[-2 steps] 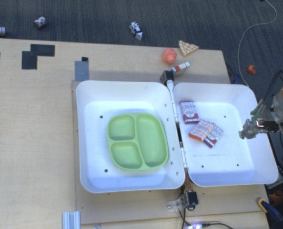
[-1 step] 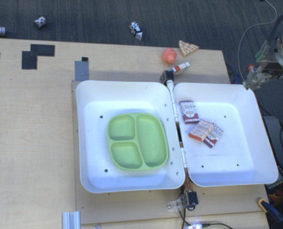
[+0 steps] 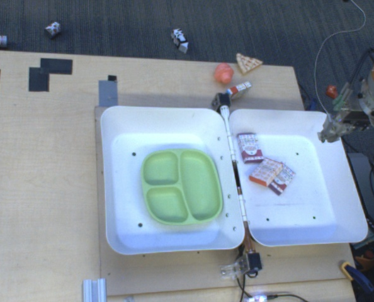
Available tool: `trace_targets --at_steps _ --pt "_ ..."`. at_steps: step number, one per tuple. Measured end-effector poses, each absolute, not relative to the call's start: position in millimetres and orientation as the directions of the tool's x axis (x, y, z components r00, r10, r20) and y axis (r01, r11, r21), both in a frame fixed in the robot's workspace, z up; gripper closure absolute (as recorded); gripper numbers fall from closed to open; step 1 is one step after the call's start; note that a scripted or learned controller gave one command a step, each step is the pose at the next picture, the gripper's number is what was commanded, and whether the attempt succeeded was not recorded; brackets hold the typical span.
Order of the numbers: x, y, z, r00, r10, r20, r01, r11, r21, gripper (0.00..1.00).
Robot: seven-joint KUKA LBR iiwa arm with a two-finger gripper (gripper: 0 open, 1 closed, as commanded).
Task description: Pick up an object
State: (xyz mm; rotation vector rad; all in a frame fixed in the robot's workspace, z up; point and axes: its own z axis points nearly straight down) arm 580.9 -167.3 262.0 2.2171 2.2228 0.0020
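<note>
I see my tool [image 3: 333,131] at the right bin's [image 3: 338,219] far rim, grip state unclear, packets [image 3: 272,173] well off to its left; descending here risks striking the rim

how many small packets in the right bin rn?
3. One packet near the divider toward the back; an orange packet mid-bin; a third packet touching its right side. Overlap could hide another.

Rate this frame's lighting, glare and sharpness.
Camera view: even, soft light; white bins bright with mild washout but no hard glare; green tray and packets reasonably sharp; gripper at the right edge slightly blurred.
</note>
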Motion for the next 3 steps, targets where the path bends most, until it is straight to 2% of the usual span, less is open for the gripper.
trace_targets --at_steps 1,2,3 --pt "617.1 -206 420 -0.004 1.000 -0.003 1.000 0.004 0.008 1.00" --pt "557.7 -206 305 -0.003 1.000 0.000 1.000 0.003 0.001 1.00" --pt "496.9 -201 283 -0.002 1.000 -0.001 1.000 0.002 0.003 1.00"
